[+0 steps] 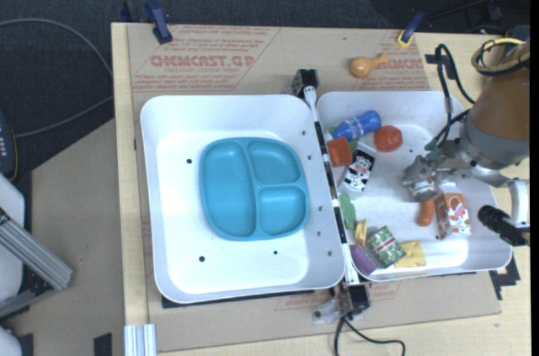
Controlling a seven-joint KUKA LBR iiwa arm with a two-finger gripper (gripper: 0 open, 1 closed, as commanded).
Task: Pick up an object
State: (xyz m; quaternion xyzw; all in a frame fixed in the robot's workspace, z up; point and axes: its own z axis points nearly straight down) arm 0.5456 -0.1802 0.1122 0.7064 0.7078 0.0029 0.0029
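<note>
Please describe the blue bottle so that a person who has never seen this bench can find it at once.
Look in the right white bin, the one crowded with small things. Near its far left corner lies the blue bottle, on its side, just above an orange block and left of a red ball. It is that bin's only blue object.

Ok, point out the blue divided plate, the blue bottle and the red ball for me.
blue divided plate [253, 186], camera view, on the ridge between its compartments.
blue bottle [357, 125], camera view, on the middle of its body.
red ball [388, 139], camera view, on its top.
</note>
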